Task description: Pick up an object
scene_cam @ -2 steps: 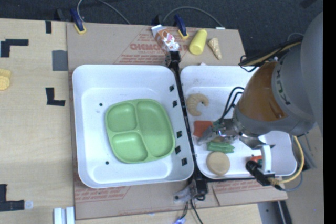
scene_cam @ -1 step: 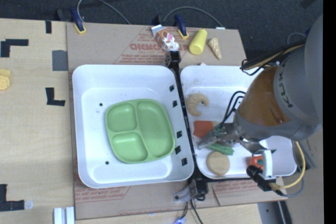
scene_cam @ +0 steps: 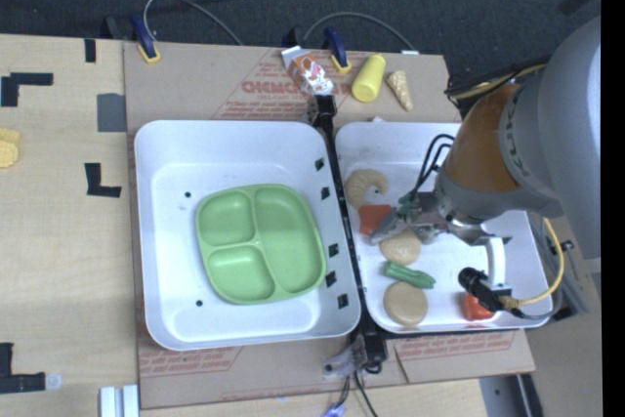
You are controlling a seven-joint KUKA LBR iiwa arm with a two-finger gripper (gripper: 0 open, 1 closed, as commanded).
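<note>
The right bin point(scene_cam: 508, 322) holds several toy foods. A tan croissant point(scene_cam: 366, 183) lies near its left wall, with a red-orange piece point(scene_cam: 372, 219) just below it. Further down are a tan roll point(scene_cam: 400, 250), a green bean pod point(scene_cam: 408, 275) and a round tan bun point(scene_cam: 404, 305). A small red piece point(scene_cam: 476, 309) lies at the bin's lower right. My gripper point(scene_cam: 398, 220) is low in this bin, its tip right beside the red-orange piece and just above the tan roll. The wrist hides how it meets them.
The left bin point(scene_cam: 161, 161) holds a green divided plate point(scene_cam: 261, 242). Behind the bins on the cardboard lie a yellow bottle point(scene_cam: 368, 78), a tan cone point(scene_cam: 400, 90) and a small carton point(scene_cam: 308, 73). The arm point(scene_cam: 498, 161) covers the right bin's upper right.
</note>
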